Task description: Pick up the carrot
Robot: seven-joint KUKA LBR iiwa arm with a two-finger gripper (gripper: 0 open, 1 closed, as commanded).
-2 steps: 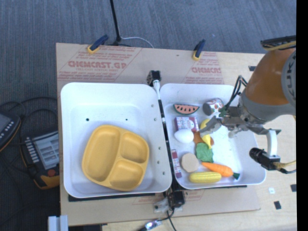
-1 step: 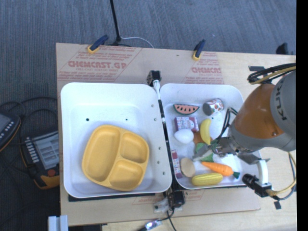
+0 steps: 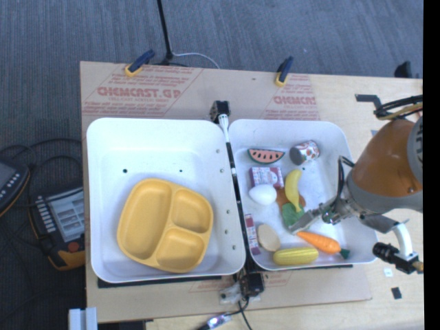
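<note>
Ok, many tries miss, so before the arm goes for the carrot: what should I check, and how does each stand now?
1. Carrot in plain sight in the right bin: ok.
2. Carrot top uncovered: ok.
3. Pincer right above the carrot: not ok, it sits up and left.
4. Room around the carrot: not ok, corn lies close below.
5. Pincer open wide enough: cannot tell.

The carrot (image 3: 320, 242) is a small orange toy with a dark green stub at its thick end, lying flat on the floor of the right-hand white bin (image 3: 323, 130). It sits toward the bin's five o'clock corner, near the front wall. Its pointed tip aims at about ten o'clock and its green end at four o'clock.
</note>
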